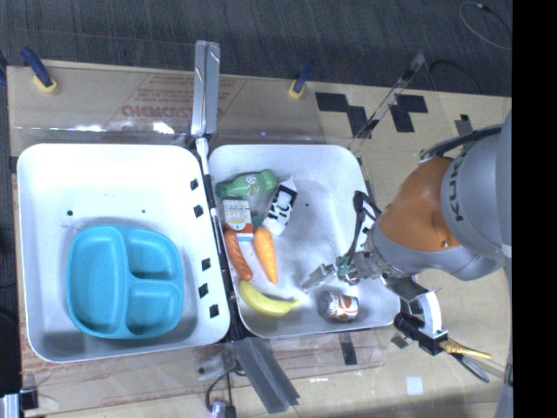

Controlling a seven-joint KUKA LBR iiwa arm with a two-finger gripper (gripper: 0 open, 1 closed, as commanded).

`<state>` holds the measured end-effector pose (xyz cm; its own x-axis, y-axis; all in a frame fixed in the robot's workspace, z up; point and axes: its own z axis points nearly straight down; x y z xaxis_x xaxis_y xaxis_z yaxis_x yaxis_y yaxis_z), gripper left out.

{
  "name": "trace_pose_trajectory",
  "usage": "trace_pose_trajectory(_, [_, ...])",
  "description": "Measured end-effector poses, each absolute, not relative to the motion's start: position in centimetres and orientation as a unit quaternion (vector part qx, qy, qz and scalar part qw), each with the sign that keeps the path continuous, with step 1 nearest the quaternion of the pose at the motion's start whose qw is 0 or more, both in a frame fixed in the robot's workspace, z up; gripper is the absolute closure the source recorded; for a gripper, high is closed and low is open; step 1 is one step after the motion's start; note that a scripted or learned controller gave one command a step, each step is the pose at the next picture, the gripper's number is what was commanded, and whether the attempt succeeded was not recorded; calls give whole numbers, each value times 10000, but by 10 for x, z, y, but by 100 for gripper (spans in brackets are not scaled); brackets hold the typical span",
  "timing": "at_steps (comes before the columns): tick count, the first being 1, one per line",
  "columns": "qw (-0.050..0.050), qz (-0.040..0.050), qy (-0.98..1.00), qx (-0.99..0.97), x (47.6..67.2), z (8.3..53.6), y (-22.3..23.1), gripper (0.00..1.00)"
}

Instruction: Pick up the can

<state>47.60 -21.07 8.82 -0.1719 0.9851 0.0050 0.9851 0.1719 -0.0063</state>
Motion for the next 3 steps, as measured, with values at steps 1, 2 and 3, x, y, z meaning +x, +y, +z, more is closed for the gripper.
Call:
trace_pose_trajectory(1, [31,18,-6670,-7450,476,125,-211,0])
trace_pose_trajectory(2, [40,19,-6663,-7457,476,88,-206,0])
trace_pose_trajectory(3, [38,16,-7083,-7059,477,161,-152,0])
